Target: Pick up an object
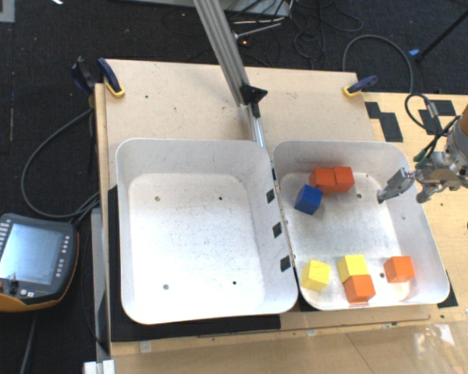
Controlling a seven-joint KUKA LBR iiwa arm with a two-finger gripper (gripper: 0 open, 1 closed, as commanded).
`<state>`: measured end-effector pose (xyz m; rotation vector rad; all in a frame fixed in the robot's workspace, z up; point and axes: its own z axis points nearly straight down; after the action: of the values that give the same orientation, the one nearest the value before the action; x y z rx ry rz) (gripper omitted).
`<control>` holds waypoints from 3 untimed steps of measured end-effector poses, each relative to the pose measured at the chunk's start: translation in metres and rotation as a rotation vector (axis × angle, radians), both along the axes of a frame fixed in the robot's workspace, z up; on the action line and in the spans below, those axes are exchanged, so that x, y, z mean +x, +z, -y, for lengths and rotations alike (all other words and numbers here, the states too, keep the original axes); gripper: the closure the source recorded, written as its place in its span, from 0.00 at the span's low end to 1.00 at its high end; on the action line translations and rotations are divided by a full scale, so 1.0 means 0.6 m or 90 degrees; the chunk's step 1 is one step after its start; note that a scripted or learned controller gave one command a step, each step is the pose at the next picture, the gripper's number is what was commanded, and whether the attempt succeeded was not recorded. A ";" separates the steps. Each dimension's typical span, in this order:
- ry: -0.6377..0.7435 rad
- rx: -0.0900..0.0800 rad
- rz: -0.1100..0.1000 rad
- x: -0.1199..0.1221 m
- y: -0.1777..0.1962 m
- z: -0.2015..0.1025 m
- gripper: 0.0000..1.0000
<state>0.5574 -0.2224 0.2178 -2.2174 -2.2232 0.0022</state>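
The claw (405, 185) hovers over the right bin's (421, 232) right rim, its 2 fingers apart and gripping nothing. An orange block (332, 179) lies near it at 9 o'clock, a blue cube (308, 199) just beyond. The arm (462, 150) enters from 3 o'clock.

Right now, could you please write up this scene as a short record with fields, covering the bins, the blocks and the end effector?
left bin: no blocks in it
right bin: holds all the blocks
far side: orange block touching blue cube
near side: yellow cube, yellow block against an orange cube, another orange cube
end effector: over the right bin's far right corner, open, holding nothing
task status: no block picked up yet
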 end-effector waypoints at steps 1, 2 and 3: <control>0.003 0.002 -0.001 0.081 -0.128 -0.088 0.00; 0.005 0.003 -0.027 0.155 -0.210 -0.085 0.00; 0.003 0.002 -0.021 0.156 -0.188 -0.085 1.00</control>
<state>0.6511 -0.1716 0.1048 -2.1937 -2.2107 0.0352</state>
